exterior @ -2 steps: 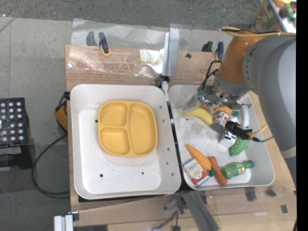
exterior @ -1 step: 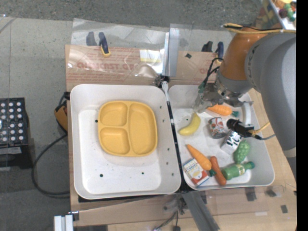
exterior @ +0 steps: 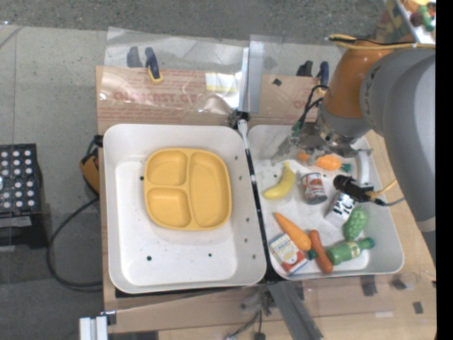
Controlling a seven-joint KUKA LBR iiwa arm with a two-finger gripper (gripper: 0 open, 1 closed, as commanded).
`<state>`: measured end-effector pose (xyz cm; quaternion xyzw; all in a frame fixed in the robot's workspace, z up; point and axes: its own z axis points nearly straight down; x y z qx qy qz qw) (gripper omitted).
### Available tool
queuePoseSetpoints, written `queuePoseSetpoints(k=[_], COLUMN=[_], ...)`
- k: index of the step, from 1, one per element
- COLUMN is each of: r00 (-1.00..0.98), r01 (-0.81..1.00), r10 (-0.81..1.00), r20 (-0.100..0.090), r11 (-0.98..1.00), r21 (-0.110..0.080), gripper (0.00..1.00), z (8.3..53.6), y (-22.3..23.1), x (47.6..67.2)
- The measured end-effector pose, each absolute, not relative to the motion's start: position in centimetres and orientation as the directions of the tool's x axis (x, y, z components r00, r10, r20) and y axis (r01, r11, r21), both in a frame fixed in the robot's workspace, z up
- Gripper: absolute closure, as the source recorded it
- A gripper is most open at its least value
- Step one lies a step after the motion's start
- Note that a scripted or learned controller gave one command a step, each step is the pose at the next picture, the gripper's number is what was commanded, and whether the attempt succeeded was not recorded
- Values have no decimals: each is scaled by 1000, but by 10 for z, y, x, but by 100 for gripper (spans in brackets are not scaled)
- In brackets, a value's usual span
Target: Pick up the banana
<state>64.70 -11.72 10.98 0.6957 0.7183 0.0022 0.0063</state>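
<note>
Banana (exterior: 280, 183) lying near the left wall of the right bin (exterior: 386, 261), left of a small can (exterior: 313, 188). Gripper (exterior: 311, 144) above the bin's far end; its state cannot be told. Yellow divided plate (exterior: 188, 188) in left bin (exterior: 127, 261).

Even, diffuse overhead light; moderately bright, slightly washed. The white bins (exterior: 120, 211) are near overexposed, with soft shadows along their inner walls. Glare streaks the clear plastic sheet (exterior: 184, 62) behind them. Overall focus is soft, with fine detail grainy; the arm (exterior: 396, 98) looks blurred.
</note>
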Motion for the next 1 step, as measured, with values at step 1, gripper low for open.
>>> queuePoseSetpoints(k=[1], r00=[-144], r01=[990], r10=[990], r20=[-1], r11=[144], r21=[-2], gripper=[0], z=[92], y=[-86], x=[600])
